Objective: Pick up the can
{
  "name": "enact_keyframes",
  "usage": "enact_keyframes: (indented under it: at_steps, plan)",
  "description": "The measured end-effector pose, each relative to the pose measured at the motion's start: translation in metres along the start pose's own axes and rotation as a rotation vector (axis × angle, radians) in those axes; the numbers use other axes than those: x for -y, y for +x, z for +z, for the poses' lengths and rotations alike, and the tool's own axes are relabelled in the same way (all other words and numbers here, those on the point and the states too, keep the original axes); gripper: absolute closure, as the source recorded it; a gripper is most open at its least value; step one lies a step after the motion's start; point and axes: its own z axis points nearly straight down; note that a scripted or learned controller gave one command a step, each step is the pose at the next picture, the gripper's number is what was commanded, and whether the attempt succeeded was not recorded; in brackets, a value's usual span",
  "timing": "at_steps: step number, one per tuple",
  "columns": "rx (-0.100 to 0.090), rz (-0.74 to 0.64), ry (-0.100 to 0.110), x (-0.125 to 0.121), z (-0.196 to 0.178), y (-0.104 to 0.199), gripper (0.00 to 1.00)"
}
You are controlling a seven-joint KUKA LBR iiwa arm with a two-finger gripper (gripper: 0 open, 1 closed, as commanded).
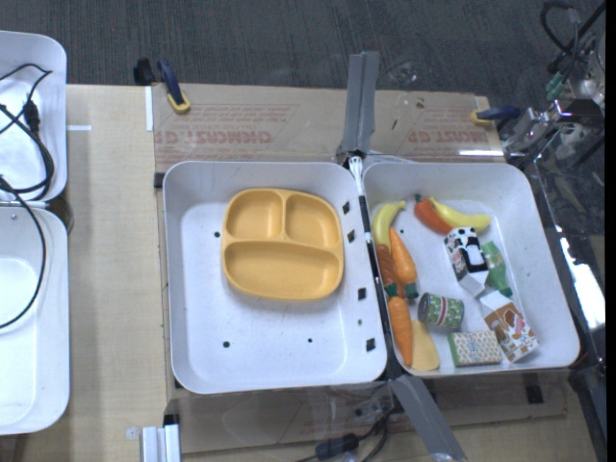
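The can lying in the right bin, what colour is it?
The small round can is green with a pale patterned label, lying on its side; the camera view shows it best.

Green can (patterned), yellow plate, white bins.

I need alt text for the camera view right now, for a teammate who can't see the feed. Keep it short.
A small green can lies on its side in the right bin among toy food: bananas, carrots and small cartons. The left bin holds a yellow divided plate. Both white bins sit side by side on a wooden bench.
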Motion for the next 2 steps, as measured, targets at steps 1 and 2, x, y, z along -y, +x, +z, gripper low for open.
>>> enact_keyframes:
  at_steps: [1, 2]
  plan:
    - [0.003, -0.255, -0.003, -0.008, -0.063, -0.017, 0.0]
    - [0.001, -0.302, -0.001, -0.006, -0.002, -0.016, 0.0]
